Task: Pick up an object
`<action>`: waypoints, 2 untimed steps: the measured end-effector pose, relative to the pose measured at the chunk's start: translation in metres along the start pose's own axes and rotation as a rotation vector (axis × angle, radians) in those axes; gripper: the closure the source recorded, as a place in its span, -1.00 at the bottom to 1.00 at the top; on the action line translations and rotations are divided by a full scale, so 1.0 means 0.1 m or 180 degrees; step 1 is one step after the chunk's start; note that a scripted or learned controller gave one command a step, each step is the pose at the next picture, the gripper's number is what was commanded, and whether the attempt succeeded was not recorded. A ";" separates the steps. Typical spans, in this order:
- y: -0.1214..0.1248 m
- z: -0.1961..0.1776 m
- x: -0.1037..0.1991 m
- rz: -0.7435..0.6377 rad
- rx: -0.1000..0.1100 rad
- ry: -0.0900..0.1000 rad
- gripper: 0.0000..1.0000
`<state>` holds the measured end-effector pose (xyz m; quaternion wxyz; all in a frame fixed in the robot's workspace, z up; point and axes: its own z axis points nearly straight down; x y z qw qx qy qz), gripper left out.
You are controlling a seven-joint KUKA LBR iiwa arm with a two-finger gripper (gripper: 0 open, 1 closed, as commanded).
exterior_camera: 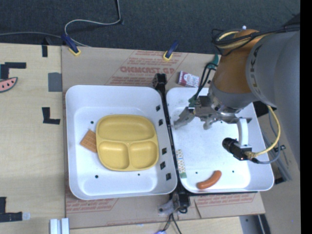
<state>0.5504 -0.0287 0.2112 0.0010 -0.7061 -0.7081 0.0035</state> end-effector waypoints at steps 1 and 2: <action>-0.48 0.28 -0.10 0.0008 -0.0011 0.0010 -1.00; -0.22 0.28 -0.30 0.0008 -0.0014 0.0010 -1.00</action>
